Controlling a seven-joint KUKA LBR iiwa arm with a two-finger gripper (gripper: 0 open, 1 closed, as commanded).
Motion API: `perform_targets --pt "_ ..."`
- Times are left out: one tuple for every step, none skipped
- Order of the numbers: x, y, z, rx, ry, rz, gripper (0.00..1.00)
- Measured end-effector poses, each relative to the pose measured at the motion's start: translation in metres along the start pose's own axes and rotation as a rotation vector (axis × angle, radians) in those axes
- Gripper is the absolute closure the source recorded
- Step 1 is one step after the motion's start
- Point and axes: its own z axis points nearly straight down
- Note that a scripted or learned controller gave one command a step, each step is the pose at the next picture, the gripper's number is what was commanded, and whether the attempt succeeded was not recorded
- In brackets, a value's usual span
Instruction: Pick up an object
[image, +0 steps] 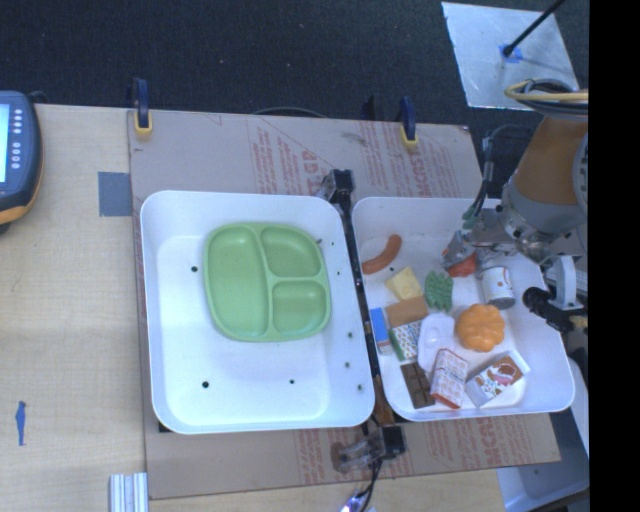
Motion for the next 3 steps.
perform_targets --pt "-0.046 0.049 -0.053 -0.010 -0.003 -0.003 1.00" --pt "-0.027 0.047 0.031 -0.002 -0.002 -0.005 1.00" --pt "0.048 0.047 -0.033 -0.006 0.000 -0.006 1.00"
